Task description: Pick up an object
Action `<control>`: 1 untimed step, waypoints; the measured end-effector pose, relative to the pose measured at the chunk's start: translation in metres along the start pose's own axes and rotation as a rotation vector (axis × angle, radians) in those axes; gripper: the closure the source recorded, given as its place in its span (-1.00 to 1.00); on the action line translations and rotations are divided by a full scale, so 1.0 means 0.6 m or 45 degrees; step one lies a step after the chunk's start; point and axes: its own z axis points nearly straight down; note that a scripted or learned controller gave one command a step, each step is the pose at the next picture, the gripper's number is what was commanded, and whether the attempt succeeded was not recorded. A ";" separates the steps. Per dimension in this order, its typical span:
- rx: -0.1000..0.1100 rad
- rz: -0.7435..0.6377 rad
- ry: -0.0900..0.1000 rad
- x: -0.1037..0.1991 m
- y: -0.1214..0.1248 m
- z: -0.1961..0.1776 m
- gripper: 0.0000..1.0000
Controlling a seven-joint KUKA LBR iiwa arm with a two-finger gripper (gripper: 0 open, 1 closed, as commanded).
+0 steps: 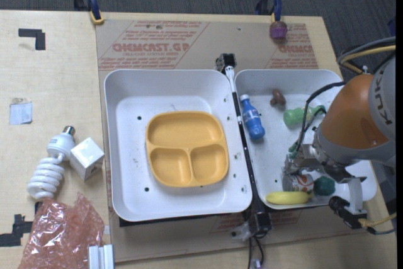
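Note:
My gripper [298,168] is down in the right bin [267,157], near its front, under the grey and orange wrist. It hangs just over a small red and white item [303,183]. A dark green ball [325,186] lies right beside that item, and a yellow banana [288,198] rests along the bin's front wall. Farther back lie a blue bottle [252,118], a light green object [293,116] and a small brown piece [277,97]. Nothing can be seen held.
The left bin [126,135] holds a yellow divided plate [187,148]. On the bench to the left lie a spiral light bulb [50,167], a white cube [87,158] and a crumpled pink bag [60,236]. A purple object [278,29] sits behind the right bin.

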 end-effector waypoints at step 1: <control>-0.002 0.000 -0.001 0.023 0.050 0.000 -1.00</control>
